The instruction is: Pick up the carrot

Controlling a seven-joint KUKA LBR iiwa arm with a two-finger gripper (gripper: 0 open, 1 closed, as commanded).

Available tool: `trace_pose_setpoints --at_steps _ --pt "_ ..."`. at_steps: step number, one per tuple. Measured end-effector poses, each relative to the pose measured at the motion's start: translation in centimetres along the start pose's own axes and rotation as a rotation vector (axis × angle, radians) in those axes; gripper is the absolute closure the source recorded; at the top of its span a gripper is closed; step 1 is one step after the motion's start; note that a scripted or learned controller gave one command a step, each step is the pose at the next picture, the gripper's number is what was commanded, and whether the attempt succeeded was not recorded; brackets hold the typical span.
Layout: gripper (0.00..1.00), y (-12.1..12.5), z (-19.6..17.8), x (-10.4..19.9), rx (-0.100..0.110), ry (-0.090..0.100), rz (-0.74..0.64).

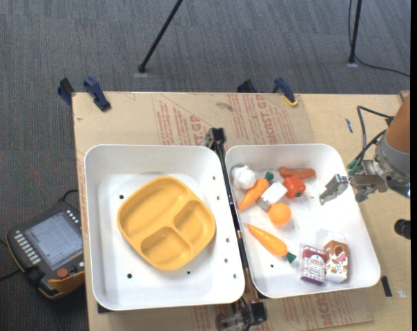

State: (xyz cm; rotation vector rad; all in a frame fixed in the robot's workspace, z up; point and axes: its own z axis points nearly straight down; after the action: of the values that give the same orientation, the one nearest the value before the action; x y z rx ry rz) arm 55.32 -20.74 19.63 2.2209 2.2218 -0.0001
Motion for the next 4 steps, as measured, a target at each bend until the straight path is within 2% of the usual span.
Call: trace_pose_setpoints --at_steps 1,2,3,4 --pt "0.0 -1.1 7.5 7.8 0.005 0.003 -0.001" --pt "0.0 -3.9 11.0 11.2 0.006 0.003 0.0" --pt "0.0 6.0 10.8 9.9 0.001 0.001 0.0" --pt "0.0 9.0 10.9 12.6 0.007 0.001 -0.002"
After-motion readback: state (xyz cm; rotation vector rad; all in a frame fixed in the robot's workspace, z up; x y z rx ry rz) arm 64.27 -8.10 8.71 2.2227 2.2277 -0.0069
